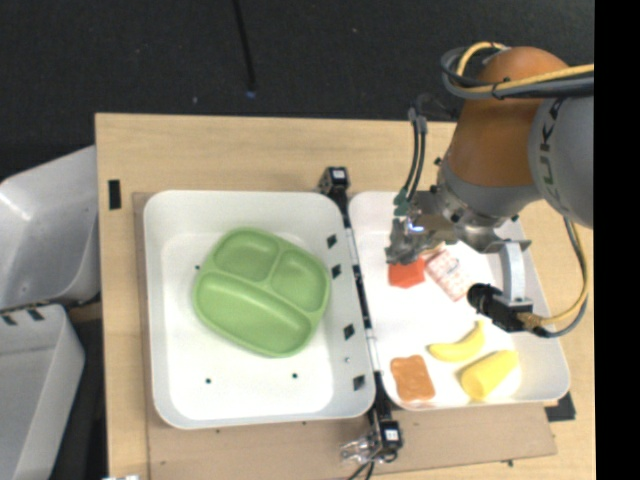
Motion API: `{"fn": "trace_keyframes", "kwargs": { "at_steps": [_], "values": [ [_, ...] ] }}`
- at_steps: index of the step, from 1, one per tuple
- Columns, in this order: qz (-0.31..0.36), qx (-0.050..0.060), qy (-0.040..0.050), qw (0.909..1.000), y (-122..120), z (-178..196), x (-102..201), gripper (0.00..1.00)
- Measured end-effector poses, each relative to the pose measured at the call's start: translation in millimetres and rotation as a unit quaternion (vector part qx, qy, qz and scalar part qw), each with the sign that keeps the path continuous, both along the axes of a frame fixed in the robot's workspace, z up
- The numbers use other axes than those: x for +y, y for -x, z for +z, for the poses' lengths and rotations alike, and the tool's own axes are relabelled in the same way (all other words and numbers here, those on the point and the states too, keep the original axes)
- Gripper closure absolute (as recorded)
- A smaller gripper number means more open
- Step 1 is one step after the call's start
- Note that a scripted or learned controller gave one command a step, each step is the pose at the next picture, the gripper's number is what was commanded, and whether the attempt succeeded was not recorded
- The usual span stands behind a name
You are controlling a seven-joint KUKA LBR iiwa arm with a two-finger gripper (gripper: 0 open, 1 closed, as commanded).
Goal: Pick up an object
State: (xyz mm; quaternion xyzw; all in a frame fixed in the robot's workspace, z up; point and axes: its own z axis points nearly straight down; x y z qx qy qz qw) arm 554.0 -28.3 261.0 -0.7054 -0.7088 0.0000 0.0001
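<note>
grey arm (565, 158) — orange band (500, 118), yellow cables (520, 83)

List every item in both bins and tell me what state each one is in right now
green divided plate: lying flat in the left bin, compartments bare
red block: in the right bin, right under the gripper
banana: lying loose
yellow piece: lying loose
orange slab: lying flat by the near rim

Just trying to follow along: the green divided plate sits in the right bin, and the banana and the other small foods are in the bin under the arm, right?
Not quite. The camera view shows the green divided plate in the left bin, not the right. The banana and the other small foods do lie in the right bin, under the arm.
</note>
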Motion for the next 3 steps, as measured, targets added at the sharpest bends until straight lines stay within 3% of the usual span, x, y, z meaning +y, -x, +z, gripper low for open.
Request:
{"fn": "trace_keyframes", "kwargs": {
  "at_steps": [1,2,3],
  "values": [
    [0.001,0.0,-0.0008,1.0,19.7,3.0,47.2,1.0],
    [0.001,0.001,-0.0002,1.0,43.5,-20.6,93.6,1.0],
    [-0.002,0.0,-0.0004,1.0,42.4,-19.6,91.5,0.0]
  ]
}}
